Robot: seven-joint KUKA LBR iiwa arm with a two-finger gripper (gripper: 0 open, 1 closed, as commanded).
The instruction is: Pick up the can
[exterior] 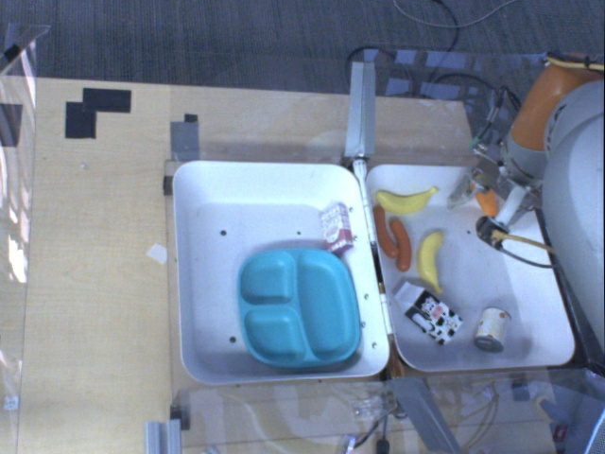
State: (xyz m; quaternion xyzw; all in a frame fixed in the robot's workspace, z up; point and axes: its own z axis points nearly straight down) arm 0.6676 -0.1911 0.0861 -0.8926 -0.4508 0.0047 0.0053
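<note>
Can in right bin

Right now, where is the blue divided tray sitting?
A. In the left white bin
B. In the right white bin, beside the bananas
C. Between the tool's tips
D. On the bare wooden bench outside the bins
A: the blue divided tray lies flat on the floor of the left white bin, while the bananas are in the right white bin.

Pale wooden bench, grey carpet
</note>
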